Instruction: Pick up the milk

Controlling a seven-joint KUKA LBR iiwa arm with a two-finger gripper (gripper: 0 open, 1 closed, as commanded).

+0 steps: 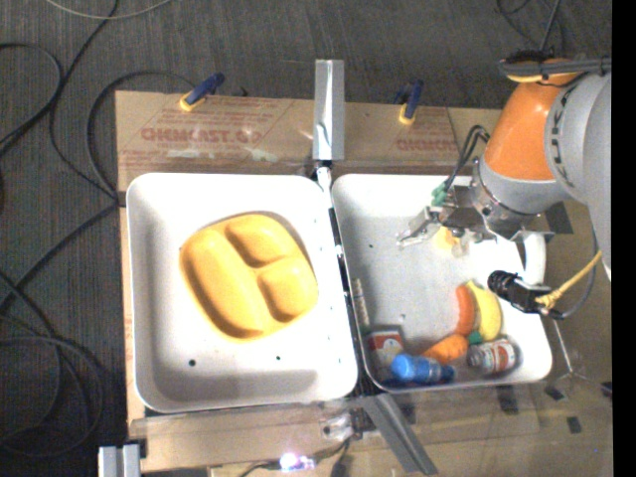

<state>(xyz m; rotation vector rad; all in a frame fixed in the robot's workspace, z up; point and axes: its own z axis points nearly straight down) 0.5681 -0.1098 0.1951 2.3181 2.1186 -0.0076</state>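
The milk [386, 346], a small carton, leans in the near left corner of the right bin [373, 212], hard against both walls. A blue bottle [417, 370] lies just beside it, then a carrot [446, 347], a can [494, 356] and a banana [486, 307]. Nothing is lifted yet; I judge the whole pick remains. Farther back the pincer [425, 225] hangs spread open and empty over bare floor, with free room between it and the carton. The left bin [149, 296] holds a yellow tray [248, 273]
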